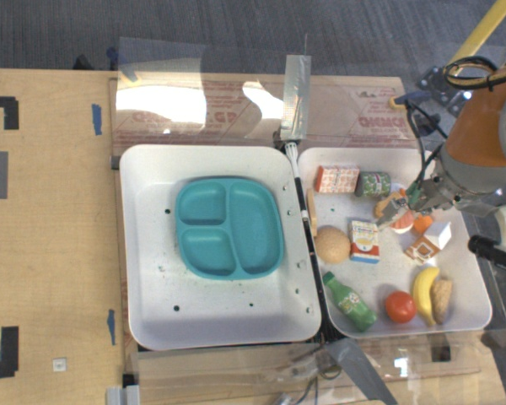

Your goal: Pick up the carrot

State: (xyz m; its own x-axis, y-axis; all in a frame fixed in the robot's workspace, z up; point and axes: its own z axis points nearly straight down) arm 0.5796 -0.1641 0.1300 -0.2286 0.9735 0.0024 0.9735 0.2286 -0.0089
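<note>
Camera view — white bins (143, 226) on plywood bench (42, 226)

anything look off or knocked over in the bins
Nothing looks spilled or broken. The right bin is crowded with toy food lying at mixed angles: the green bottle lies on its side, as does the banana. The teal tray sits flat in the left bin.
</note>
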